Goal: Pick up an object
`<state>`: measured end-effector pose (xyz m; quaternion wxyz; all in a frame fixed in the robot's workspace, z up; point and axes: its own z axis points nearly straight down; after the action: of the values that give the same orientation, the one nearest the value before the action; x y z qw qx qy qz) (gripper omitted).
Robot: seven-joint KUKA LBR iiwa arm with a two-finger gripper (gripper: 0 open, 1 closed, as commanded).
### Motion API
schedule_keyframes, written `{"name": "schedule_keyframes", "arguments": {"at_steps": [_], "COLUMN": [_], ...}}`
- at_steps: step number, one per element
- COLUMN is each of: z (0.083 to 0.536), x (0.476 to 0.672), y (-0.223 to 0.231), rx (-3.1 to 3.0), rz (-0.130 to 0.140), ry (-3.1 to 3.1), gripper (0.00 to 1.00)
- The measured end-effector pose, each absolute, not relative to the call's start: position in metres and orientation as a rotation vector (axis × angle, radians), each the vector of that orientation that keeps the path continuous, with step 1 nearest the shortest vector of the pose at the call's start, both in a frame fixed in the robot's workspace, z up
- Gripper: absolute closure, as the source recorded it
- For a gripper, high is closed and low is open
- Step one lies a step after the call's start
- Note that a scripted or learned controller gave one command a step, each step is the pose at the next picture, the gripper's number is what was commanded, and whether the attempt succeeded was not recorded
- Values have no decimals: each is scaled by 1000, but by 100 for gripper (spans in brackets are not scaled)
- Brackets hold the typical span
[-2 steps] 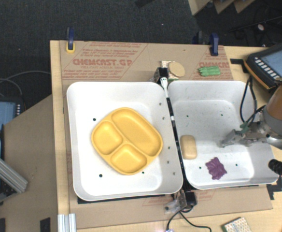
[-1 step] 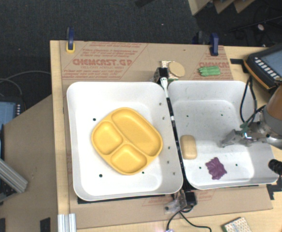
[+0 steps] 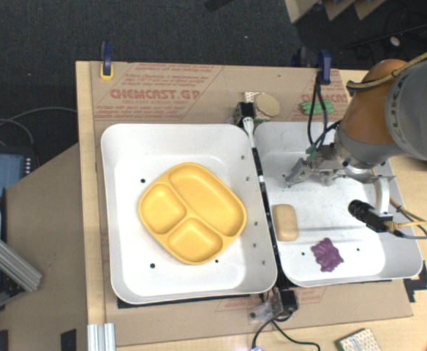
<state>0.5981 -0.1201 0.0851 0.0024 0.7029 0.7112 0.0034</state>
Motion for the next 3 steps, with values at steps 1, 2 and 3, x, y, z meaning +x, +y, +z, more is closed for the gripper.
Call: {"name": "schedule_keyframes", "arguments": {"at_steps": [1,2,3], "z": [86,85,85], "x": [666,623,583], "y": [-114,-165,-220], "rx": [2213,2229,2228], "rz": [7,-4,3], "ry": [2221,2218,2222], "gripper": [0,0,0]}}
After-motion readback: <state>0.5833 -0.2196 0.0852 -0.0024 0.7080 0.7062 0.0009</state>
